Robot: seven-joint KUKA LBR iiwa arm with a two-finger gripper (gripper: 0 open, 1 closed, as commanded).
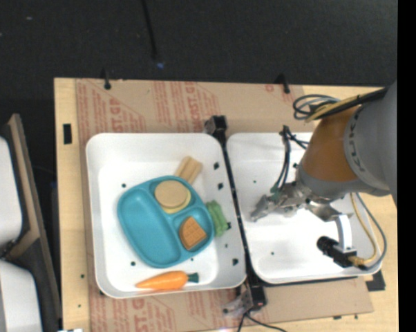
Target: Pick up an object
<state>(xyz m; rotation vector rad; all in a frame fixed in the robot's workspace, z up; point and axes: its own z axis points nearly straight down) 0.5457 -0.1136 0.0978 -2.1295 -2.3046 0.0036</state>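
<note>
The arm [339,151] leans over the right bin [291,261], its gripper [267,207] low (fingers apparently spread, nothing between them).

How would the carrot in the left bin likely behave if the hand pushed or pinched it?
The carrot looks like a smooth, tapered toy, so it is probably stiff and light. Its round body lies flat on the bin floor, so a sideways push might roll it, curving toward the thin end. Its glossy taper could let it slip out of a pinch near the tip.

We see bright even overhead light, white bins [97,185] near blown out, soft shadows, whole frame kinda blurry, dark floor.
</note>
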